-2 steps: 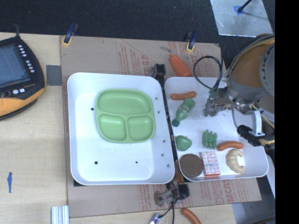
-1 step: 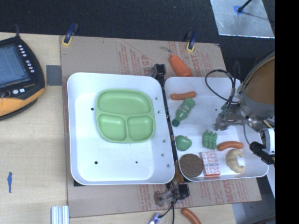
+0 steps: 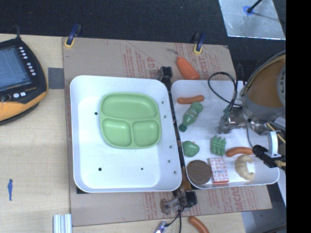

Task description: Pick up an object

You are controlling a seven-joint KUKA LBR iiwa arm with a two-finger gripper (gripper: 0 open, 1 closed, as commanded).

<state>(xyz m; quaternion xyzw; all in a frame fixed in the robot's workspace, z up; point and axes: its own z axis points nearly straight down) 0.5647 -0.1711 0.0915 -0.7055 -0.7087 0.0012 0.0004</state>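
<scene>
**Camera view: gripper low in the right bin, nothing caught**

Camera view, front row first: cookie (image 3: 198, 172), red-and-white packet (image 3: 219, 170) and croissant (image 3: 244, 166) line the right bin's (image 3: 252, 182) near wall, easy reaches from above. Just behind, the green pepper (image 3: 190, 148), pea pods (image 3: 218, 145) and a sausage (image 3: 239, 151). Then the gripper (image 3: 227, 123), low over bare floor, bottle (image 3: 190, 115) to its left — whether the jaws are spread or closed can't be made out, and nothing sits between them. Farther back, a second sausage (image 3: 190, 100). The left bin (image 3: 77, 130) carries the green tray (image 3: 130, 120).
</scene>
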